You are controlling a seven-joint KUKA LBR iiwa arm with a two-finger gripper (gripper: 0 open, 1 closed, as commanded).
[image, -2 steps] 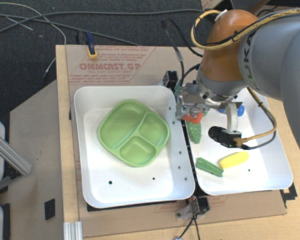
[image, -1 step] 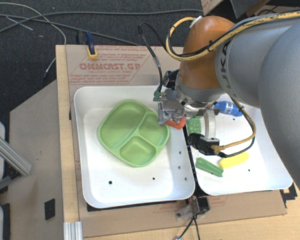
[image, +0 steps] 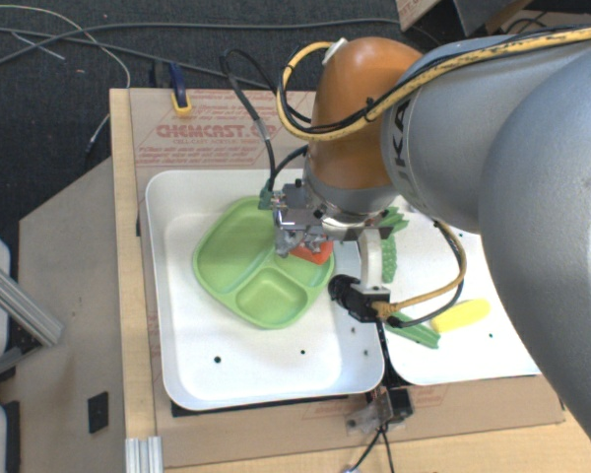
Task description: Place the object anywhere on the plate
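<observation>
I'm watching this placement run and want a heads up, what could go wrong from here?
1. The red object sits under the gripper at the green plate's right rim; released there, it may tip off into the left bin.
2. The gripper is low over the plate, so it could nudge the plate sideways.
3. The black cable hangs near the bins' divide and might snag.

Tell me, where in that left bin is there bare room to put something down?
In the left white bin, bare floor runs along the front edge below the green plate, and in a strip left of it. The plate's right rim is crowded: the gripper hangs there over a red object.
</observation>
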